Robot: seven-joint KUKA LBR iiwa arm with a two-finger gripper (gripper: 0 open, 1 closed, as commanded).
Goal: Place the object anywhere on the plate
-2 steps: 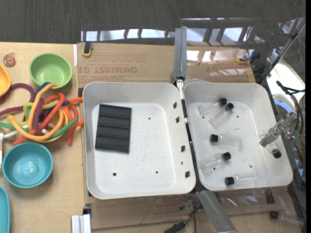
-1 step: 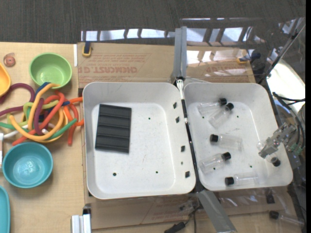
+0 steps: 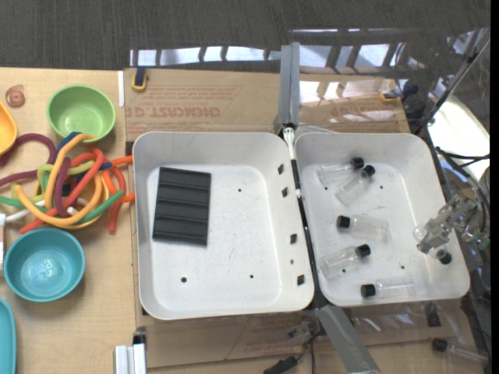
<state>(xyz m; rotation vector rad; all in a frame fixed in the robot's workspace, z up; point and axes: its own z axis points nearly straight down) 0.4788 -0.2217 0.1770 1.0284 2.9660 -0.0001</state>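
Observation:
A black ribbed plate (image 3: 182, 206) lies flat in the left part of the left bin (image 3: 218, 298). Several clear vials with black caps lie scattered in the right bin (image 3: 312, 209): a pair near the back (image 3: 348, 175), one in the middle (image 3: 362, 225), one lower (image 3: 344, 259), and one by the front wall (image 3: 387, 289). My gripper (image 3: 437, 232) hangs low at the right bin's right wall. Another clear vial (image 3: 441, 252) lies right under it, black cap toward the front. Glare and the gripper's pale look hide whether it touches that vial.
On the wooden bench to the left stand a green bowl (image 3: 81, 113), a teal bowl (image 3: 44, 263) and a tangle of coloured cords (image 3: 74, 185). A metal divider (image 3: 290, 92) runs between the bins at the back. Cables hang at the far right.

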